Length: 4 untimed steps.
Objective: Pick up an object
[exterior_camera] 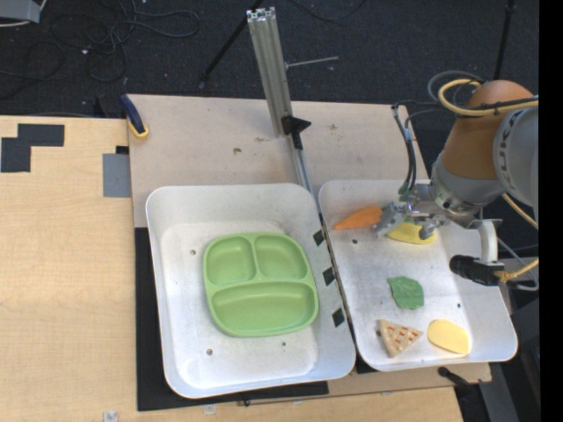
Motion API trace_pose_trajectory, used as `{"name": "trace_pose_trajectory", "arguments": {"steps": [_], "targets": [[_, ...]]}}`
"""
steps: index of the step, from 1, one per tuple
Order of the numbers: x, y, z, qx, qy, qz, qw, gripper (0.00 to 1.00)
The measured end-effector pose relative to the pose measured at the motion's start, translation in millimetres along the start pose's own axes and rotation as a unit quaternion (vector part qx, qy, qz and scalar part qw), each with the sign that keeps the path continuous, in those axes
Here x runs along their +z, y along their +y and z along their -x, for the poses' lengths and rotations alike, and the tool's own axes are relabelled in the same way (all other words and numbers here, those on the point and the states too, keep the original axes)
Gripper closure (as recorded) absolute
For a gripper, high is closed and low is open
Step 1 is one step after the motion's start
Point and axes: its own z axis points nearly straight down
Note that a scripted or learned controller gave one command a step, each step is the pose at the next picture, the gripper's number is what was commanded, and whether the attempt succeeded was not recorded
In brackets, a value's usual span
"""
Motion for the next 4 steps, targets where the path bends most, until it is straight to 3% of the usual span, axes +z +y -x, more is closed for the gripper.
{"name": "trace_pose_trajectory", "arguments": {"steps": [1,2,4], "targets": [[49.2,1.6,-0.4,0.002,-0.001,0.004,1.0000,0.00],[35.3,3.0,-0.3,0.002,0.000,0.006,1.0000,1.00],[-70.5,-4.9,-12.8,0.000,-0.001,0.005,1.0000,1.00]]}}
